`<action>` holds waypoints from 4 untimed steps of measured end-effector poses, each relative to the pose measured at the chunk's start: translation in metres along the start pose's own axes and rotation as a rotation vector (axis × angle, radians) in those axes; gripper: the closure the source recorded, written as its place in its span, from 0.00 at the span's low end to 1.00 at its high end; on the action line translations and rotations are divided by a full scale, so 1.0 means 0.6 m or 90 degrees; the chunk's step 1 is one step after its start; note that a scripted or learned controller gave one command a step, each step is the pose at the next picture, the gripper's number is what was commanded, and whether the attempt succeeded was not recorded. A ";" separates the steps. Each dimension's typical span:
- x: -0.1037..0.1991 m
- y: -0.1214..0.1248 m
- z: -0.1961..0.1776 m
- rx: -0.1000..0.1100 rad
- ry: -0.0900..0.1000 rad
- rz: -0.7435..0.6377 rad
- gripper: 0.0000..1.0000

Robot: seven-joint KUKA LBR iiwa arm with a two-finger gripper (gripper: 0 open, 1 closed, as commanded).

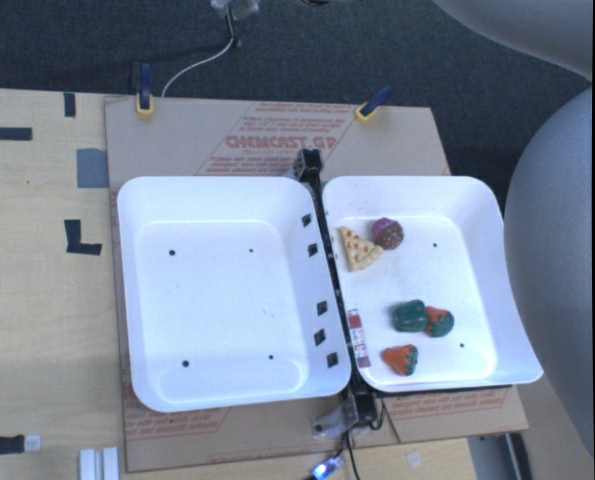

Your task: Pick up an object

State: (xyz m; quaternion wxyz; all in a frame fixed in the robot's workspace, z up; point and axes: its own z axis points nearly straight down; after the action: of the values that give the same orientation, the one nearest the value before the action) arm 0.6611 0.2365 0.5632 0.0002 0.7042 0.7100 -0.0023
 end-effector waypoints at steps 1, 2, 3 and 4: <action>0.002 0.000 -0.016 -0.001 0.000 -0.001 1.00; 0.004 0.000 -0.032 -0.004 0.000 0.000 1.00; 0.003 0.000 -0.031 -0.003 -0.001 0.000 0.00; 0.005 0.001 -0.048 -0.008 0.000 0.001 1.00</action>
State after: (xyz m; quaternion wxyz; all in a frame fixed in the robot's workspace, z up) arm 0.6619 0.2398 0.5920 0.0047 0.7046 0.7096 0.0024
